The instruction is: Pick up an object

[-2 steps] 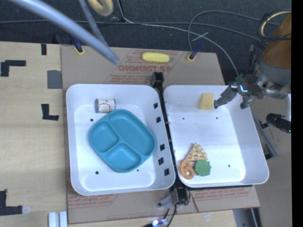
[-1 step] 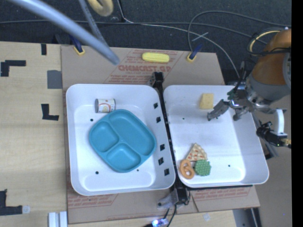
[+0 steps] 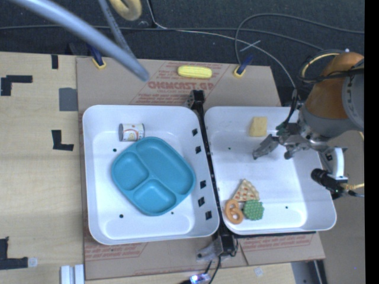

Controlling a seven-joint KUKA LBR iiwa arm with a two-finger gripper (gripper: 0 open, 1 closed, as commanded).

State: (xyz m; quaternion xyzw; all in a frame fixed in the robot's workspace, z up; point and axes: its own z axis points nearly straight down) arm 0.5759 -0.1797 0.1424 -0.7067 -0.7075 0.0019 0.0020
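White bins sit side by side on the surface in the camera view. The left bin (image 3: pixel 95 176) carries a blue tray (image 3: pixel 153 175) and a small can (image 3: pixel 131 132) just beside it. The right bin (image 3: pixel 296 182) holds a yellow block (image 3: pixel 258 126) near its far wall, and a cracker (image 3: pixel 245 190), a pretzel (image 3: pixel 233 212) and a green piece (image 3: pixel 253 209) clustered near its front. A corn cob (image 3: pixel 194 71) lies on the cardboard beyond the bins.

Nothing is picked up yet; every object lies loose, so the grasp and lift seem still to come. The arm (image 3: pixel 331 102) reaches in from the right, its gripper (image 3: pixel 276 148) low over the right bin's middle, between the block and the cluster, touching neither. The jaws look spread apart, with nothing between them.
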